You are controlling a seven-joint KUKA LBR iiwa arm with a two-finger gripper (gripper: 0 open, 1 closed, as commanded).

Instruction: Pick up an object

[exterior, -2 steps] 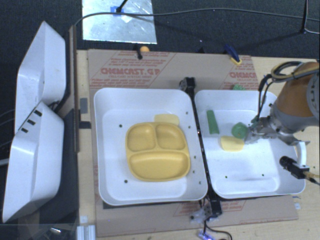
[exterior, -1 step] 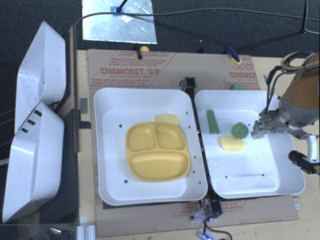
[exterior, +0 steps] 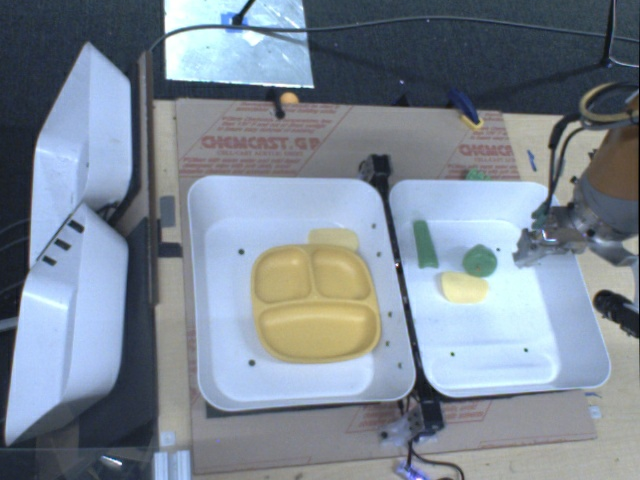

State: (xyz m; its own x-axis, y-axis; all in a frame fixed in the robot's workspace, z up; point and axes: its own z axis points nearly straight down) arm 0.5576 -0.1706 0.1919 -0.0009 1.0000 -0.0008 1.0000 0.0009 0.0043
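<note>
In the left bin (exterior: pixel 215 298) sits a yellow divided plate (exterior: pixel 315 303) with a pale yellow block (exterior: pixel 334 238) just behind it. The right bin (exterior: pixel 570 353) holds a yellow piece (exterior: pixel 464 287), a green ball (exterior: pixel 480 261) and a green stick (exterior: pixel 425 243). The claw (exterior: pixel 530 250) hovers over its right side; its opening cannot be made out.

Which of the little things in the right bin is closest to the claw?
The round green one; the green stick and the yellow piece lie farther left of the claw.
</note>
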